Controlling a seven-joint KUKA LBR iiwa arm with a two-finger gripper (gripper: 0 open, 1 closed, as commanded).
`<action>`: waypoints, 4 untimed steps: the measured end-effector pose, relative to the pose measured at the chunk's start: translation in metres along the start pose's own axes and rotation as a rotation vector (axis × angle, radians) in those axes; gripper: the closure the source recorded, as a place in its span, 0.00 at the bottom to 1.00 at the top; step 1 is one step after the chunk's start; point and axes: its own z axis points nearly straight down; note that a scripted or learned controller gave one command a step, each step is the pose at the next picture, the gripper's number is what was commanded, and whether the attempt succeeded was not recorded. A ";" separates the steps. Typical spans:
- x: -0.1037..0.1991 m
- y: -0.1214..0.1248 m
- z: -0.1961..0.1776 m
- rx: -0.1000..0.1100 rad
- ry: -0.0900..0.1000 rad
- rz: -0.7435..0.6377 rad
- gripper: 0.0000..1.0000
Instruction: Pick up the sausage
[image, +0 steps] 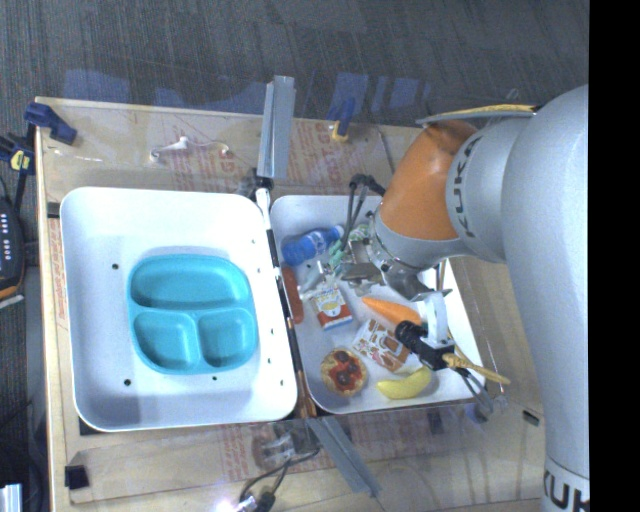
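The sausage (291, 296) is a thin reddish-brown stick lying along the left wall of the right bin (300, 212). My gripper (330, 266) hangs low over the upper middle of that bin, a short way right of the sausage's upper end. It is beside a blue bottle (307, 244) and just above a small red and white carton (333, 308). I see nothing held in the gripper. The arm's orange band and grey body cover the bin's right part.
In the right bin also lie a carrot (388, 307), a printed snack packet (381, 346), a small round tart (343, 372) and a banana (405, 385). The left bin (90, 215) holds a blue divided tray (192, 311).
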 end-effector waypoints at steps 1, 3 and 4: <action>-0.023 -0.049 0.068 -0.003 0.001 -0.197 0.00; -0.012 -0.076 0.057 -0.008 -0.005 -0.289 1.00; 0.010 -0.005 -0.006 -0.003 0.001 -0.009 1.00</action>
